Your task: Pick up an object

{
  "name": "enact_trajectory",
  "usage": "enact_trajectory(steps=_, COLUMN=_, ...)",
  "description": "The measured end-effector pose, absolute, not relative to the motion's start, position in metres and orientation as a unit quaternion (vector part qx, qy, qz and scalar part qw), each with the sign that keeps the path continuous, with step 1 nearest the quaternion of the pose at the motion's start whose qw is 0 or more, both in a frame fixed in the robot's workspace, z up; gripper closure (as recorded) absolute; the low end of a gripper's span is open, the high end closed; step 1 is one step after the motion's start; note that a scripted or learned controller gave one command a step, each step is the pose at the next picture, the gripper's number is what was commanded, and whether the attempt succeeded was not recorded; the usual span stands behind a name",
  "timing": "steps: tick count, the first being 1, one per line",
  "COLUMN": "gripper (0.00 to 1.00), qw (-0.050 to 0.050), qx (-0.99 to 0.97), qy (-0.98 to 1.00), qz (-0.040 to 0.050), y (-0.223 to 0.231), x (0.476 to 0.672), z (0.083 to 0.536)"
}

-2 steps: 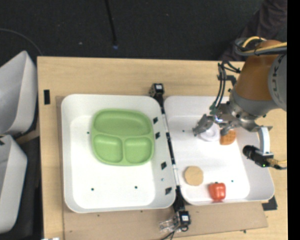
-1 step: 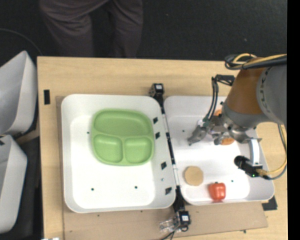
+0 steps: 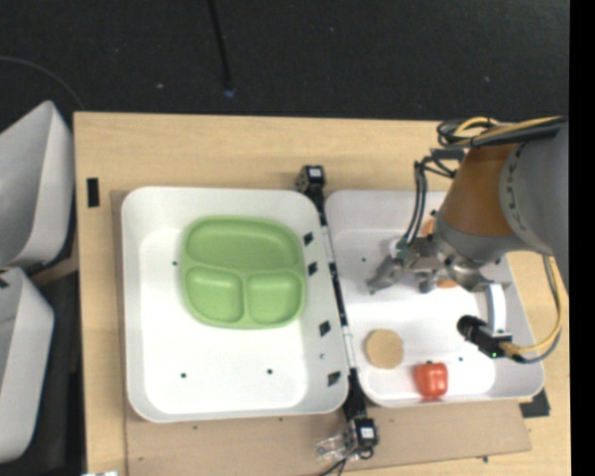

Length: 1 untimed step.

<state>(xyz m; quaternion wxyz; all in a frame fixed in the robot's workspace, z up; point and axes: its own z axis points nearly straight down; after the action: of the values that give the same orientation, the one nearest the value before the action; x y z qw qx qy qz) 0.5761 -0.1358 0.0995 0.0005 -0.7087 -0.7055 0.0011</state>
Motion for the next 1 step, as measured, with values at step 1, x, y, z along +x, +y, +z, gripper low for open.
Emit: enact_trajectory(steps=1, gripper=1.0, qw=-0.001, qx=-0.711, qy=-0.704, qz=-0.0004, y=-0.1369, x=0.5773, z=0.1119)
